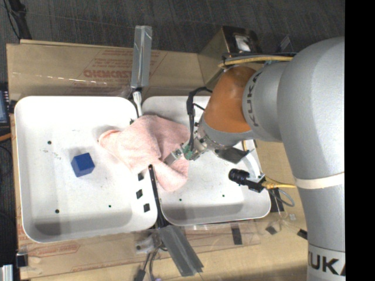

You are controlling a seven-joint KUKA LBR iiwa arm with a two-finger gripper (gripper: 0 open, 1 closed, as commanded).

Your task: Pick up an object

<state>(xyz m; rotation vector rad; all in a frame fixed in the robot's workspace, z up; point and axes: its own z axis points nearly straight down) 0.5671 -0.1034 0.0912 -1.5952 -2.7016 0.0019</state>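
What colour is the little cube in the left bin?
Blue. The cube shows clearly in the camera view, in the left bin.

The letters "KUKA" are seen in dark print on the grey arm (304, 98), running down its side next to the orange band (231, 101). The same brand is read again, in part, low on the arm's base (325, 262) at the near right, where "KUK" is shown before the edge cuts it off. Red print is carried on the cardboard sheet (76, 69) at the far side behind the bins; it lies upside down and faint, and cannot be read. No other text or numbers can be made out.
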